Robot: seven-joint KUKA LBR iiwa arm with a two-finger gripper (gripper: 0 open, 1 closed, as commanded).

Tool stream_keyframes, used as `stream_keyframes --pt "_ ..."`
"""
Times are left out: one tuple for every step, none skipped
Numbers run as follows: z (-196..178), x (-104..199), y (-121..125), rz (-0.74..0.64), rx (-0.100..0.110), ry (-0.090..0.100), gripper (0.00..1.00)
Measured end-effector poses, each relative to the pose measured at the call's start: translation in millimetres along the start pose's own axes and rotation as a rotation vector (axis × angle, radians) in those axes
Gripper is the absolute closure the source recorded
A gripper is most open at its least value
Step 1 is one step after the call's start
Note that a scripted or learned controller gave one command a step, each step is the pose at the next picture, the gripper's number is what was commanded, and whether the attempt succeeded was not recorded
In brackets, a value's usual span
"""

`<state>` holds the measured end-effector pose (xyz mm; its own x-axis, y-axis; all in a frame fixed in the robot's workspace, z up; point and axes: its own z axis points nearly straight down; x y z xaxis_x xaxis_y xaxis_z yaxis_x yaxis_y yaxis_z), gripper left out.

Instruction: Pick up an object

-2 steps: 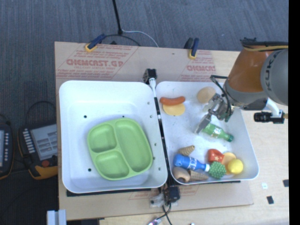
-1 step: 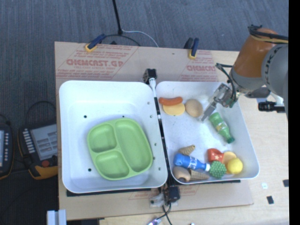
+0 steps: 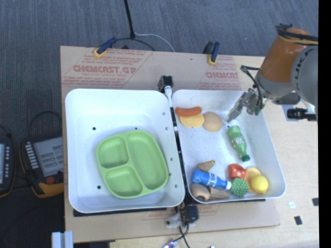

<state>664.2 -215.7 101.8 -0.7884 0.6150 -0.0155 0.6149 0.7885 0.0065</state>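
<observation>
Two bins [image 3: 77,138], green plate [image 3: 132,164], toys [image 3: 227,182]

Both white bins [image 3: 77,154] look like smooth, slightly glossy plastic. In the left one the green divided plate [image 3: 132,164] is matt plastic. The toy foods in the right bin seem moulded plastic, the green bottle [image 3: 237,141] and yellow lemon [image 3: 259,184] faintly shiny. The tabletop [image 3: 108,71] is matt brown board, printed red; the floor [image 3: 62,14] is rough grey carpet
</observation>
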Motion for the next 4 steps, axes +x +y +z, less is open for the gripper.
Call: stream_keyframes --pt "-61.9 33.5 29.2 0.666 0.011 0.011 1.00" --pt "-61.8 33.5 29.1 0.666 0.012 0.011 0.00" --pt "7.3 61.0 -25.4 0.646 0.011 0.011 0.00" --pt "-3.3 59.7 -25.6 0.647 0.009 0.007 1.00"
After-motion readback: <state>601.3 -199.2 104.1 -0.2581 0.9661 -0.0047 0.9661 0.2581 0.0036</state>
